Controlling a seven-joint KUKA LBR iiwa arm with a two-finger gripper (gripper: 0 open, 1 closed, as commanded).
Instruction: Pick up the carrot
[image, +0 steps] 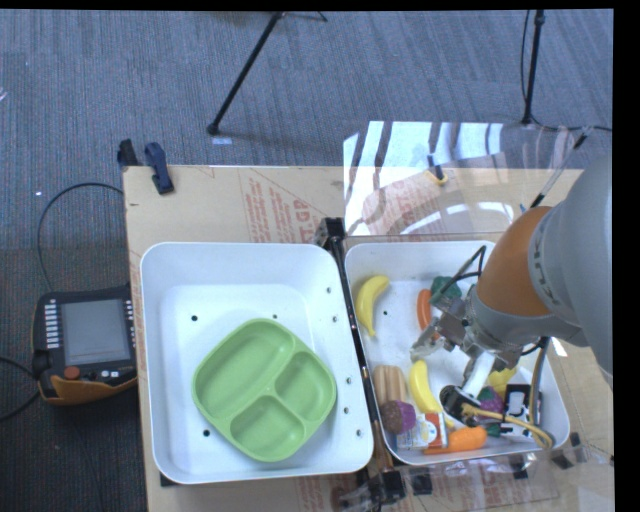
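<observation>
Left white bin holds a green three-compartment plate, tilted diagonally. Right white bin has a banana upper left, a second banana lower middle, wooden sticks near the divider, a purple item, possibly grapes. Teach pendant on floor left of bench. Blue clamp on the cardboard bench top's back-left corner. Tripod legs on carpet behind.
</observation>
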